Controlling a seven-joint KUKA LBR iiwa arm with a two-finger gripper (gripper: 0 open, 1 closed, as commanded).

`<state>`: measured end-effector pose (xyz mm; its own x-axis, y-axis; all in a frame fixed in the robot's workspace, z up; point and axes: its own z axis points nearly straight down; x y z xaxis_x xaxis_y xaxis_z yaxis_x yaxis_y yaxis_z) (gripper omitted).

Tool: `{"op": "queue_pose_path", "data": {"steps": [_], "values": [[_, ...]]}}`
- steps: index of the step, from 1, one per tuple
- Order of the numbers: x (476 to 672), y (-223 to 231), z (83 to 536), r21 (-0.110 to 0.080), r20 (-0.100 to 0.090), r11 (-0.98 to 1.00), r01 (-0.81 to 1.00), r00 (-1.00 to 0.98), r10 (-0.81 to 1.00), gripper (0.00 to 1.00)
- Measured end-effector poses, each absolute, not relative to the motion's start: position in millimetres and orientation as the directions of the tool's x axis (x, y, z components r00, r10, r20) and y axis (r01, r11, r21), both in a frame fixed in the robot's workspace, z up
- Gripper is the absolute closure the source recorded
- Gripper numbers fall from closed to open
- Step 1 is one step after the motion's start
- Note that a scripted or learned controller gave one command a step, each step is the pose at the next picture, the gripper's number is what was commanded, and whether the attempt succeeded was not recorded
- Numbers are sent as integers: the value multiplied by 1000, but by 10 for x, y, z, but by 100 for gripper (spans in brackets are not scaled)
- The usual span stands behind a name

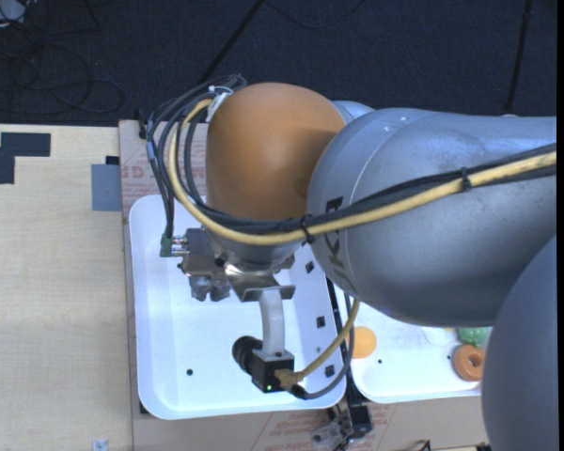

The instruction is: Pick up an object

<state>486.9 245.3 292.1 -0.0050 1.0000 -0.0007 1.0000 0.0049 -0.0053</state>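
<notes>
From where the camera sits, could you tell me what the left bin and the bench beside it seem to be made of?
The left bin looks like smooth white plastic: rounded corners, a raised rim and an even, faintly glossy face. The bench looks like pale unfinished wood or plywood, judging by its matte surface and faint grain, though I cannot be sure.

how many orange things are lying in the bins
2. An orange ball sits at the right bin's left edge, partly behind the arm, and an orange ring lies further right beside a green thing. The arm may hide more.
</notes>
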Motion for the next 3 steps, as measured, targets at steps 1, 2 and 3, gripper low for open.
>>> {"op": "queue_pose_path", "data": {"steps": [1,2,3], "values": [[5173,2442,3098,-1,-1,0,1000,0,1000,100],[5245,2429,1952,-12,-6,-1,1000,1,1000,100],[6498,2434,871,11,2,2,1000,-2,1000,100]]}}
